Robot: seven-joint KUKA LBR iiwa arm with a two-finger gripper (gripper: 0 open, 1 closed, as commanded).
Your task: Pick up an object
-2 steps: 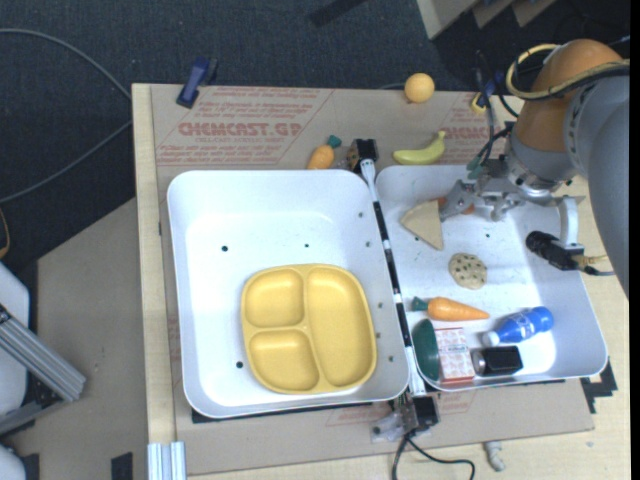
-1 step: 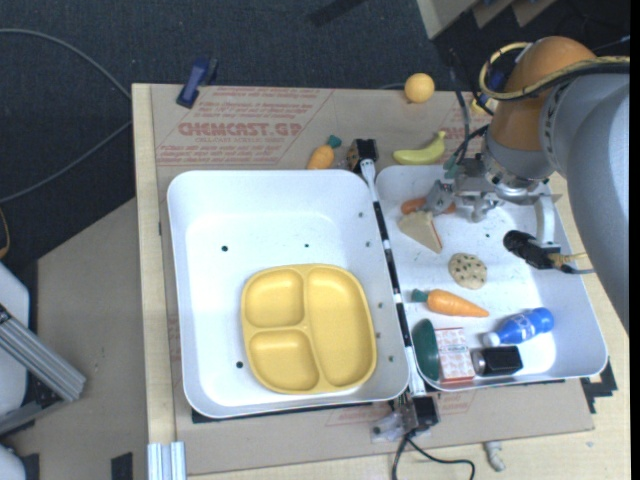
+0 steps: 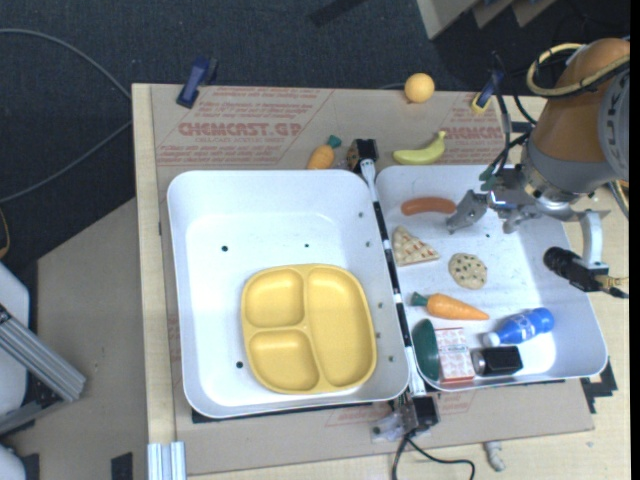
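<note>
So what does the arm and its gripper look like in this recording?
The grey arm has a rounded orange band above its wrist, with yellow and black cables looping beside it. Its metal-grey two-finger gripper ends in two splayed, angular silver fingers.

Setting: robotics laboratory test bench. A brown board [image 3: 300, 118] printed with a maker's name is clamped at its far edge by blue clamps [image 3: 194, 82]. Two white bins [image 3: 200, 218] are set side by side on the board. Dark carpet [image 3: 100, 18] is seen beyond the board, crossed by loose cables [image 3: 60, 43]. Left of the board, an aluminium framing bar [image 3: 35, 353] is seen. Toy food is laid out near the bins: a plastic banana [image 3: 421, 149] and carrot [image 3: 450, 307].
</note>
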